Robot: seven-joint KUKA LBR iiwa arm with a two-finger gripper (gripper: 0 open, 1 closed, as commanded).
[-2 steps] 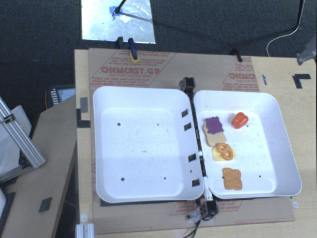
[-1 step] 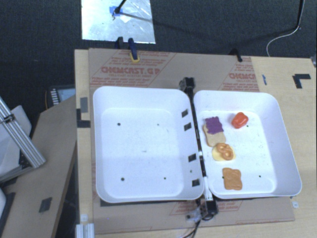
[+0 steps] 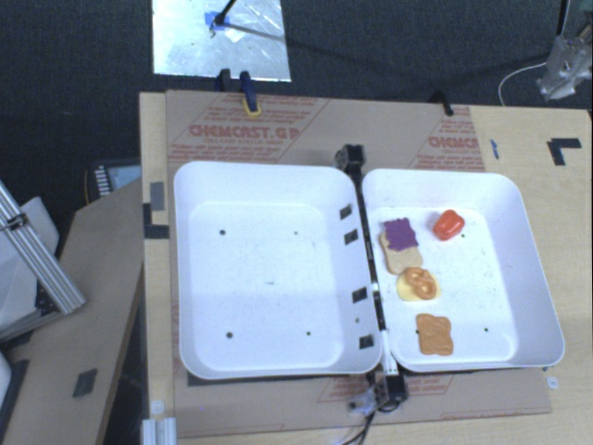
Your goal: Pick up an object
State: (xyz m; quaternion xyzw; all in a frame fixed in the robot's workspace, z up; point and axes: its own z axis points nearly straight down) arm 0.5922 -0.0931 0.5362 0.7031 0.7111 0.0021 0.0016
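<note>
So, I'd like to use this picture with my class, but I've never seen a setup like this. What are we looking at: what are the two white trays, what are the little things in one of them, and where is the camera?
The picture comes from one fixed camera above a bench, looking down at a slant. On the bench, over a cardboard sheet, two shallow white bins sit side by side. They belong to a robot arm's workplace; the arm's job is to pick up an object.

The left bin has only small dark dots on its floor. The right bin holds what look like small toy foods: a red piece, a purple piece resting on a tan slice, a yellow-and-orange piece, and an orange-brown piece nearest the front. All lie loose on the bin floor.

Behind the bench lies a shiny square sheet.
</note>
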